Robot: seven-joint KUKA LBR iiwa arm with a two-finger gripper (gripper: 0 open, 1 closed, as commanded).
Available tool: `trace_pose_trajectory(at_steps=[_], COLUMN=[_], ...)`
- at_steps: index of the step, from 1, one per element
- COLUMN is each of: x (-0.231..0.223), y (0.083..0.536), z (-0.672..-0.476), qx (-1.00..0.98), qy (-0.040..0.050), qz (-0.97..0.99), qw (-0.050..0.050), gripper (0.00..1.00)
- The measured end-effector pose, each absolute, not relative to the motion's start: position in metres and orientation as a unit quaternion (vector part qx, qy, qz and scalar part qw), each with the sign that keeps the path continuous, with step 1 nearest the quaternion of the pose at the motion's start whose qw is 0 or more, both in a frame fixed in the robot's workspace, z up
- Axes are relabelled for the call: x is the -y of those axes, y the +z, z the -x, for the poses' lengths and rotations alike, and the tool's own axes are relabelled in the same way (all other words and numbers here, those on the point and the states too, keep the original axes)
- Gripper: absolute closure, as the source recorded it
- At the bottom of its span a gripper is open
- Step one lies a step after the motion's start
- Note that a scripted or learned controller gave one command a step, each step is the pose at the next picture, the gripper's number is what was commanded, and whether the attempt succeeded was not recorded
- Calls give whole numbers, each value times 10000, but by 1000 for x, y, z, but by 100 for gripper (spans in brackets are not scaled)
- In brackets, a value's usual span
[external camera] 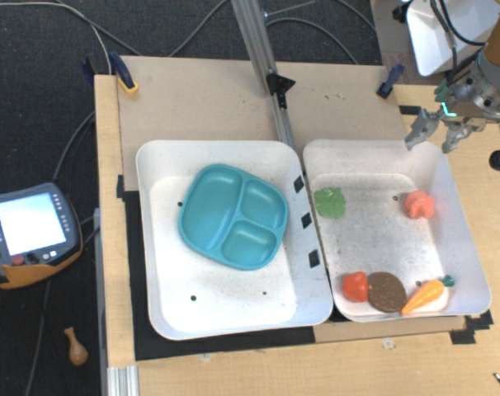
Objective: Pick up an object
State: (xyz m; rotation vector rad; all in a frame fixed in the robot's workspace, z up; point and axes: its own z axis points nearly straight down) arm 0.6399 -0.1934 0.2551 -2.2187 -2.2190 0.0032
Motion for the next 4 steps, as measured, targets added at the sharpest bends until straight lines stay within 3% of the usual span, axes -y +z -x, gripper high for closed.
trace_pose_trajectory(at_steps=[1, 4], x=[193, 187], y=[257, 84], z=[-641, -632], qx=[7074, 7075], qy=[-1, 11], qz=[7068, 7067], qw=[1, 23], gripper=[0, 0])
